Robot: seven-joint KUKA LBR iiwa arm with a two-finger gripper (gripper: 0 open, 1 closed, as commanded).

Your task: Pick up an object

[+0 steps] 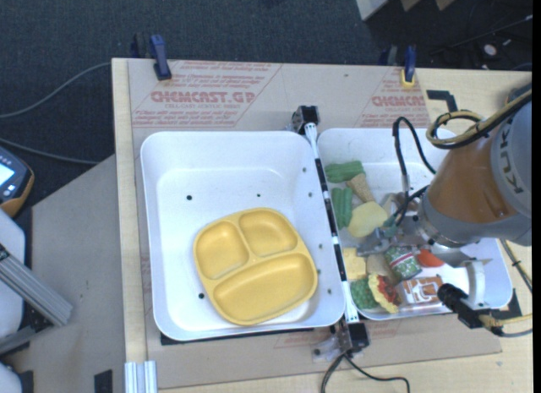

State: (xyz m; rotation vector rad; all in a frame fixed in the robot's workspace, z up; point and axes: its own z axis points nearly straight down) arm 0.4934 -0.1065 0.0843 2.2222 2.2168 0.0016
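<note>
Right of the yellow plate (256, 265), past the 2 bins' shared rim, I see the gripper (396, 239) low over the yellow-green toy (368, 219), grip state untellable, so I'd centre it before closing.

Open along left bin (161, 214) far edge; blocked near its front by yellow tray (255, 264); crowded in right bin (372, 139).
</note>
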